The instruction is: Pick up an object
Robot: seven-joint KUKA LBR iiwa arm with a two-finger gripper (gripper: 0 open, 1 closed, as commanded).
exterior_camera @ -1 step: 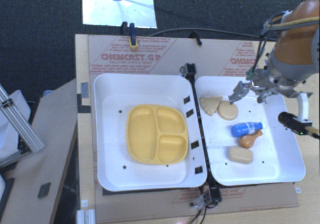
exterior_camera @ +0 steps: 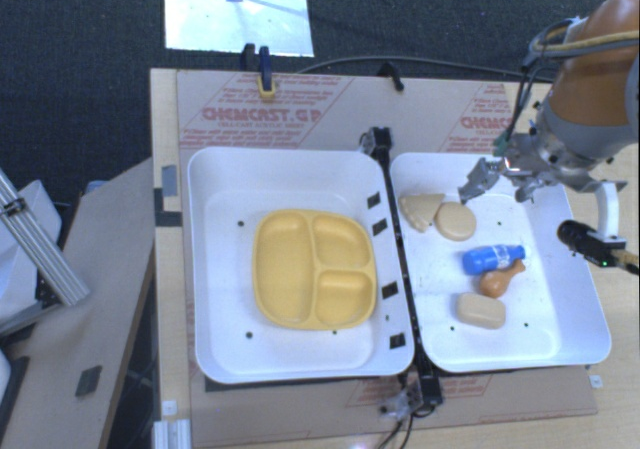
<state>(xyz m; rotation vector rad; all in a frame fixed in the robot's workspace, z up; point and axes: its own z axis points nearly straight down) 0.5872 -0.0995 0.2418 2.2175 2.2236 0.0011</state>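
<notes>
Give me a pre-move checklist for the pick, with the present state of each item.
1. Gripper above the right bin: ok.
2. Nothing between the fingers: ok, they stand apart with nothing held.
3. Pickable things in the right bin: ok; blue bottle, round tan piece, wedge, drumstick-shaped piece, beige block.
4. Bottle and drumstick apart: not ok, touching.
5. Yellow tray away from the gripper: ok, left bin.

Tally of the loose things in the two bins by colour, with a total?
Yellow: 1, the divided plate in the left bin.
Blue: 1, the bottle.
Orange-brown: 1, the drumstick-like piece.
Tan or cream: 3, the wedge, the round piece, the block.
Total: 6.
</notes>
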